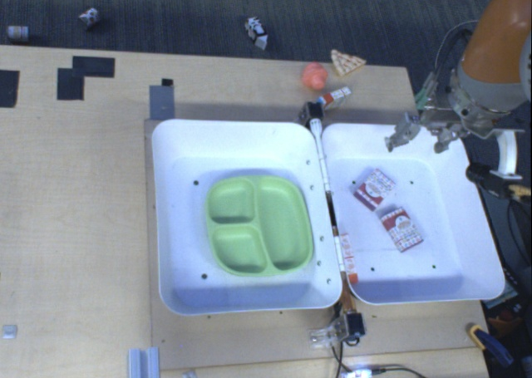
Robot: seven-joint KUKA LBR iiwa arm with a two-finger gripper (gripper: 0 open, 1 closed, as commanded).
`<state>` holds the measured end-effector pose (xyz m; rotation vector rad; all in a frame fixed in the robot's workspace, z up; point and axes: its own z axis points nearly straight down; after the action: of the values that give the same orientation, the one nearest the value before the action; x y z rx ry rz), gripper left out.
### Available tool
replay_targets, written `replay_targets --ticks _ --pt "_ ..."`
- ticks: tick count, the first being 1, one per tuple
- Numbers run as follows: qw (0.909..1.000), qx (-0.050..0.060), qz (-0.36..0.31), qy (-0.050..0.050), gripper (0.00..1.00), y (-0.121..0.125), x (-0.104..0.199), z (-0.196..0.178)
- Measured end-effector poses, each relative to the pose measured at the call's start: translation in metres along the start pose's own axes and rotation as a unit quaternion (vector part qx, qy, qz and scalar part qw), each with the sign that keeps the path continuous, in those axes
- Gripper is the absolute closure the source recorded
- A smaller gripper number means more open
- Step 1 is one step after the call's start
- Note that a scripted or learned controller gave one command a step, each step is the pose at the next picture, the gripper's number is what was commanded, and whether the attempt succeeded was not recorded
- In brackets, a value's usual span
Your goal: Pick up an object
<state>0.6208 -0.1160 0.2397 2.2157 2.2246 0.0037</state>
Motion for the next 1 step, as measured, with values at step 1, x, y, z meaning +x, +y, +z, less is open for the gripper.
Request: replay_targets --ticks 1 --pt "1.0 0.003 0.0 0.0 0.0 0.0264 -0.0045 0.1303"
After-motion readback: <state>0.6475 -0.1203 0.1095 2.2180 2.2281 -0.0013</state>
